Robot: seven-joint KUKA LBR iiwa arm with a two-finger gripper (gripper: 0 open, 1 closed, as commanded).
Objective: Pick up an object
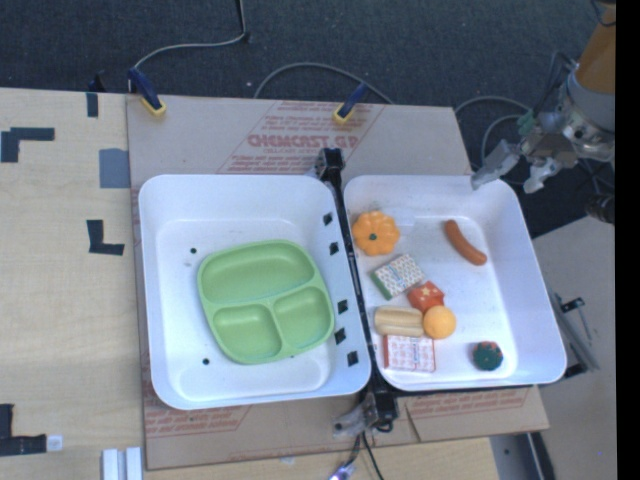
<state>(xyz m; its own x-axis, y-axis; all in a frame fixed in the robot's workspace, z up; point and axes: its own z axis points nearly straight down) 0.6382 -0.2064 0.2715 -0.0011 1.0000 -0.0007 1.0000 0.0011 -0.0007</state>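
Hovering above the right bin's (520, 268) far corner, pincer (510, 170) spread wide, grasping nothing | candidates lie loose in that bin: sausage (466, 242) nearest, pumpkin (375, 232), orange (439, 322) | green tray (265, 300) fills left bin (160, 268) | cardboard print looks like "CHEMGEAR", blurred

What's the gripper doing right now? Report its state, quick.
Gripper: open, holding nothing, above the back right corner of the right bin, apart from the sausage.

Grey arm (590, 118) (orange band), 2-fingered end effector (512, 166).
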